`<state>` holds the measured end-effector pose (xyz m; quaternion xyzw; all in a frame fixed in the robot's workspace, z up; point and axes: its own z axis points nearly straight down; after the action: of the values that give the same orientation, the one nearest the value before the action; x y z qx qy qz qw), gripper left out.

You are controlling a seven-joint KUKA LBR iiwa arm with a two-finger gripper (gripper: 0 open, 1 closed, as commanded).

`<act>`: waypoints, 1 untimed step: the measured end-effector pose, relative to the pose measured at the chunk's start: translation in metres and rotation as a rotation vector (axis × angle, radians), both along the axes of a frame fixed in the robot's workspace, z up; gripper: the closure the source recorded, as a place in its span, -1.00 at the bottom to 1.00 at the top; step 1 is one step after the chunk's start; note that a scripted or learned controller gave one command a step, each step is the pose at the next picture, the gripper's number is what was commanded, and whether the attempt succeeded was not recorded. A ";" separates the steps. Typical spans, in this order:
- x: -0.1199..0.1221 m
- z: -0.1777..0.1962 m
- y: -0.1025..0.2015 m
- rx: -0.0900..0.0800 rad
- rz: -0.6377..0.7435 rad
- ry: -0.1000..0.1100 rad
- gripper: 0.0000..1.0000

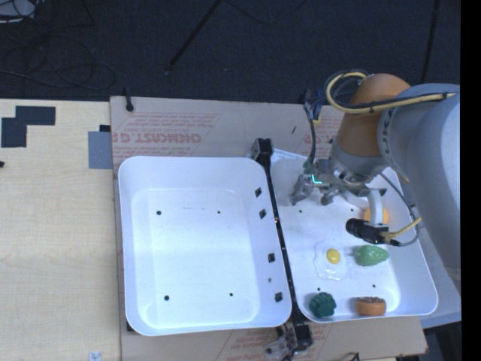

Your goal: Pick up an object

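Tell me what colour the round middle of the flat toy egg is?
Yellow. The flat toy fried egg has a white edge around it, seen in the camera view, in the right white bin.

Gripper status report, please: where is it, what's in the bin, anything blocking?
Gripper low over right bin's far end. Fried egg toy, light green piece, dark green piece, orange-brown piece lie near. Nothing blocking.

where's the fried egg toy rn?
The fried egg toy lies in the right bin, left of the light green toy and above the dark green one.
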<state>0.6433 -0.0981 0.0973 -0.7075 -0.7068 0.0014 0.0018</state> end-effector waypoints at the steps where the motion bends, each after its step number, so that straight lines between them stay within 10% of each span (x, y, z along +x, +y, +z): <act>1: 0.000 0.010 -0.001 0.000 -0.002 0.001 1.00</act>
<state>0.6432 -0.0992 0.1074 -0.7081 -0.7061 0.0016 0.0023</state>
